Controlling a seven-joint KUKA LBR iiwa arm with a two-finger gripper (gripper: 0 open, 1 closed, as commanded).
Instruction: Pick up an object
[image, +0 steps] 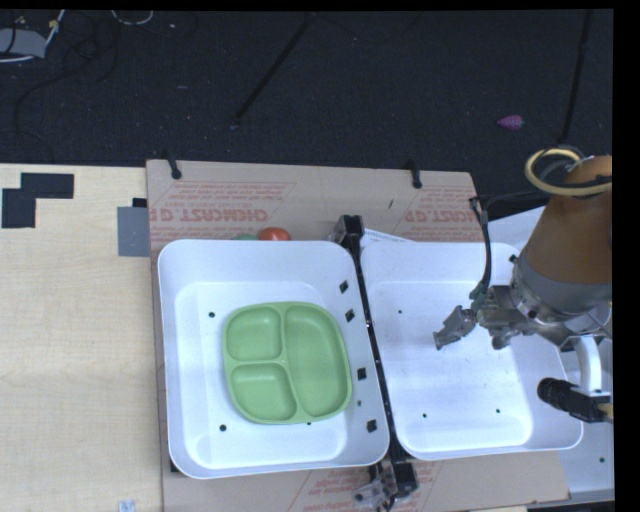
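While the arm reaches in from the right, its gripper (470, 330) hangs over the right bin (420, 430), near mid-floor and well off every wall; finger spread cannot be told, nothing seen between them. Green divided plate (287, 362) lies flat in the left bin (190, 300), apart from the walls all round. Small red-orange object (273, 235) sits just behind the left bin's far rim.

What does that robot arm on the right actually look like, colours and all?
The arm has a broad orange band with a grey section below it toward the wrist. A yellowish cable loop sits at its top, and a thin dark cable runs down beside it. The gripper is a small cluster of grey metal parts.
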